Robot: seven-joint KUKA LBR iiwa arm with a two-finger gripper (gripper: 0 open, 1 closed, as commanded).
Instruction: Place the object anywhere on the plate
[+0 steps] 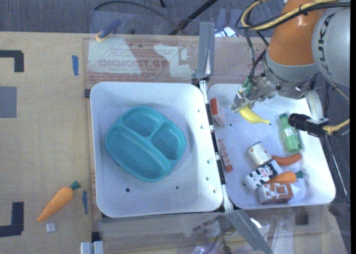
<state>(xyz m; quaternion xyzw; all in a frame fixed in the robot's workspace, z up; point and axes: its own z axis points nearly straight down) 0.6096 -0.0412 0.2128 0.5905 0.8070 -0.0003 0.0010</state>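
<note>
Though near claw [243,101], banana [253,116] unheld

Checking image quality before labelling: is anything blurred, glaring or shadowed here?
Camera view: even, soft lighting; the teal divided plate is sharp with faint sheen; the gripper over the yellow toy banana looks slightly smeared; the right white bin shows soft shadows under its toys.

Bright, even overhead light with soft shadows, mild glare on the white bins [150,94], and slightly soft focus throughout.

Grey arm [334,41] with orange band [295,27], yellow and black cables [278,2] looping over it.
</note>
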